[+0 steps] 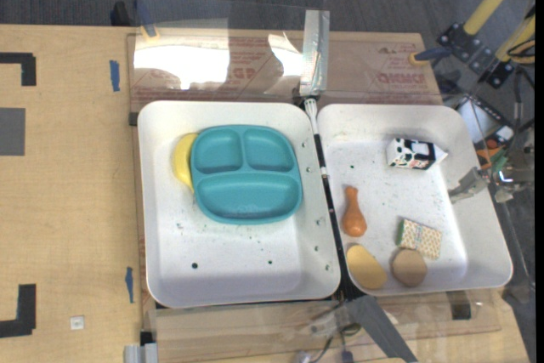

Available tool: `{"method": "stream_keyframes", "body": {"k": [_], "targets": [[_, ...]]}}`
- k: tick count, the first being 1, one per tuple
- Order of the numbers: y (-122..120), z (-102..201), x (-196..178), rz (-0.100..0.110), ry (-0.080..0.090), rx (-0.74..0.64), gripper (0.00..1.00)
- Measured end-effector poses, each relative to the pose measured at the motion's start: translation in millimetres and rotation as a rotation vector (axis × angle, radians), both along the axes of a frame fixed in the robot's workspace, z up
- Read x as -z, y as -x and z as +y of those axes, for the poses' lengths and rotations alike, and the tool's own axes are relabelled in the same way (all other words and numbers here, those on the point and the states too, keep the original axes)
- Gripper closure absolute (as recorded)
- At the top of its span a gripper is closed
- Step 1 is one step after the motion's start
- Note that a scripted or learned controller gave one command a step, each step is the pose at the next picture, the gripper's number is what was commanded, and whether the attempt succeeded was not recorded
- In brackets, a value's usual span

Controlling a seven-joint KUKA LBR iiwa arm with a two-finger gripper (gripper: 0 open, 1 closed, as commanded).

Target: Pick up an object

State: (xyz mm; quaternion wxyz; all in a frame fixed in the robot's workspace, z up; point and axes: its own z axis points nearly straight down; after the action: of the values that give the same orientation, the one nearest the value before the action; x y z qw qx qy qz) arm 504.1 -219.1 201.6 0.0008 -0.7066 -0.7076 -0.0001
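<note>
You have two white bins side by side. The left bin (161, 251) holds a teal tray (246, 172) with three sections, and a yellow thing (182, 159) peeks out from under the tray's left side. The right bin (382, 200) holds the small things you can pick.

Look at the right bin. A black and white packet (413, 154) lies near the top. An orange chicken leg toy (353, 212) lies close to the left wall. A speckled square sponge (422, 237) lies lower down on the right. A tan round ball (409, 267) sits just below the sponge, and a yellow oval piece (367, 267) lies just to the left of the ball.

The gripper (495, 176) sits at the right edge of the right bin, up over the rim. It is blurry and partly hidden. Nothing is seen in it.

The thing that matters most is this: every object lies to the left of the gripper. The packet and the sponge look nearest to it. The packet lies up and to the left, and its long side runs left to right. The sponge lies down and to the left and sits a bit turned. The chicken leg is farther off. Its long side runs up and down, with the thin end at the top and the fat end at the bottom.
</note>
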Motion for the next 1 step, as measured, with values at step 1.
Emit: {"method": "stream_keyframes", "body": {"k": [1], "targets": [[-20.7,-4.2,-23.4,-0.005,0.003,0.052,0.00]]}}
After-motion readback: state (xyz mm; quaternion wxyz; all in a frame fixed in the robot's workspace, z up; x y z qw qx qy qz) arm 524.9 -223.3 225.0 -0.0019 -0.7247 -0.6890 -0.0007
